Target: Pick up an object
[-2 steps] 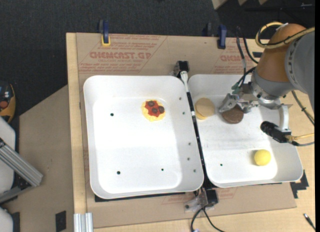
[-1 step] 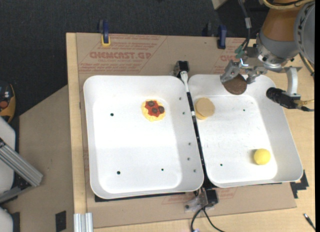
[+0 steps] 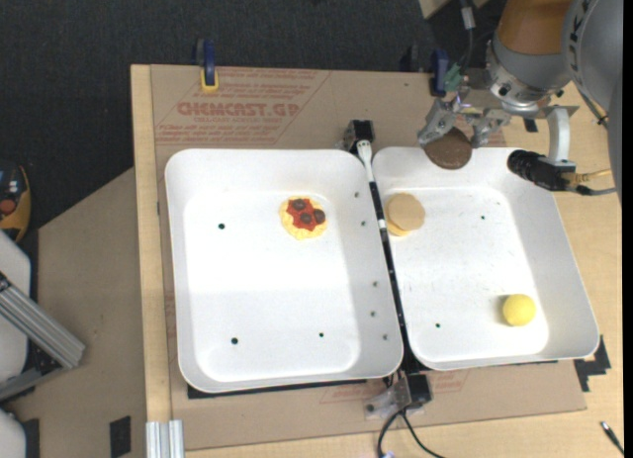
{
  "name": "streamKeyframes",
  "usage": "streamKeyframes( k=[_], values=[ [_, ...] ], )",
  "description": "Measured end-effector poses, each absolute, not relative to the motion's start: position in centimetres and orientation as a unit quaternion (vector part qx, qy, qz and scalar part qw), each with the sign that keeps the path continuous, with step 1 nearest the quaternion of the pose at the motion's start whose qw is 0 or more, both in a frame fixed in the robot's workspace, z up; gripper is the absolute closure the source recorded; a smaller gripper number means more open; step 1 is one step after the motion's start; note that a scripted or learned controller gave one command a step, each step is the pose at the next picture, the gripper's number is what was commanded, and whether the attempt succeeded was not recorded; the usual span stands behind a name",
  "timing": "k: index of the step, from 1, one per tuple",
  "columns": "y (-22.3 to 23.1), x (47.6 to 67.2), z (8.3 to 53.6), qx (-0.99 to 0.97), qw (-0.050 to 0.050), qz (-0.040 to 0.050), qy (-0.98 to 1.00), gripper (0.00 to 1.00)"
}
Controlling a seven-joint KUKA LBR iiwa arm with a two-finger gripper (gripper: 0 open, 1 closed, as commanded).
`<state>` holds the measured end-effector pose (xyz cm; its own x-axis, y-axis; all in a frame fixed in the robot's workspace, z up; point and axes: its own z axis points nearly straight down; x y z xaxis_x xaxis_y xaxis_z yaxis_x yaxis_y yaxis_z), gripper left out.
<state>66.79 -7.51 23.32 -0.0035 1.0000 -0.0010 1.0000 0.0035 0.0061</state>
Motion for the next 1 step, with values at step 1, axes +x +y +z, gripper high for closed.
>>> streamKeyframes(
  k=[1],
  values=[
    [-3.83, 59.63, 18.13, 0.707, -0.005, -0.0026, 0.707, 1.00]
  ],
)
